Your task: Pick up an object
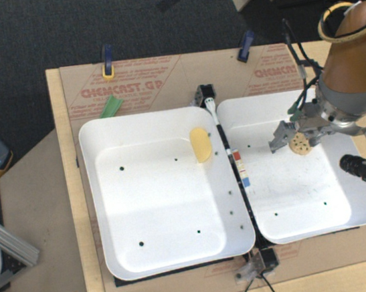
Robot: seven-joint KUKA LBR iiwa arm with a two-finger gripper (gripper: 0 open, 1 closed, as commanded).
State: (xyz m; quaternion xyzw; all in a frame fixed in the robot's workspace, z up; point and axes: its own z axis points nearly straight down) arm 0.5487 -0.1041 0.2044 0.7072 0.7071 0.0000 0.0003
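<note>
The arm [353, 60] comes in from the right and hangs over the right bin [294, 217], its orange band catching the light above the grey wrist. The hand [291, 137] sits low over the far half of that bin, with one grey finger jutting out to the left. A small round tan object dotted with dark holes, like a cookie [298, 144], lies right at the hand, partly tucked under it. From where I stand I cannot tell whether the fingers are spread or closed, nor whether they pinch the cookie or merely touch it.

In the left bin [157, 247], a pale yellow oblong object [201, 145] lies near the far right corner, close to the divide between the two bins. Both bins rest on a cardboard sheet [160, 78] covering the bench, held at the far edge by a yellow clamp [108, 66] and a blue clamp [246, 45].
</note>
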